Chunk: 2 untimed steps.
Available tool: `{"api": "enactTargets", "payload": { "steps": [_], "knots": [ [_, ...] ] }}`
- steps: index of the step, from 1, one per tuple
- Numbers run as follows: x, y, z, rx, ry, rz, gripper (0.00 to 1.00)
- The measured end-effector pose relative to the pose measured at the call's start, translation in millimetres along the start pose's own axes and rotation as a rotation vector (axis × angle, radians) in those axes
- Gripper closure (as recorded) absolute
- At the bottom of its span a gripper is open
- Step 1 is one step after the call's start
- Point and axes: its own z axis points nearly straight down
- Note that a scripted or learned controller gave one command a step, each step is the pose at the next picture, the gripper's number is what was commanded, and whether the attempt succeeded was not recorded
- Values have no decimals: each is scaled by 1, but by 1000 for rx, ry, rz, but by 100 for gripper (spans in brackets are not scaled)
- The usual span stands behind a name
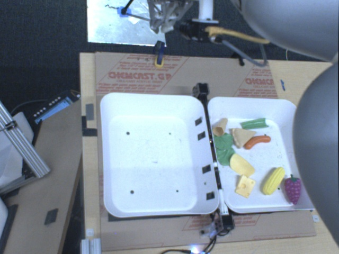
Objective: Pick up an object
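The big grey robot arm fills the frame from one o'clock down to five o'clock, its rounded body overlapping the right rim of the right bin. Its two-finger metal gripper hangs at twelve o'clock, well beyond the bins, above a pale shiny sheet; whether it is spread or pressed together I cannot tell.

The flat brown cardboard board with red lettering lies under both bins. The left shallow white plastic bin sits at the centre toward nine o'clock, its floor bare apart from a few small dark dots. The right shallow white plastic bin sits at three o'clock, touching the left one along a dark hinge strip.

All the toy pieces are in the right bin. A green leafy lettuce piece lies at its nine o'clock side, with a yellow oval piece just beside it toward five o'clock. A yellow corn cob lies at the bin's five o'clock, next to a purple grape bunch at the rim. A green bean pod lies at twelve o'clock, with an orange sausage just below it. A tan wedge touches the sausage's left end. A yellow holed cheese block sits at six o'clock, and a small tan cone at eleven o'clock.
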Motion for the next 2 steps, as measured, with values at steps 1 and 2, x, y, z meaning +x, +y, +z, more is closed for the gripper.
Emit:
{"api": "enactTargets", "payload": {
  "steps": [1, 2],
  "knots": [
    [-54, 0, 50, 11, -5, 10, 100],
    [-17, 0, -1, 1, 0, 1, 100]
  ]
}}
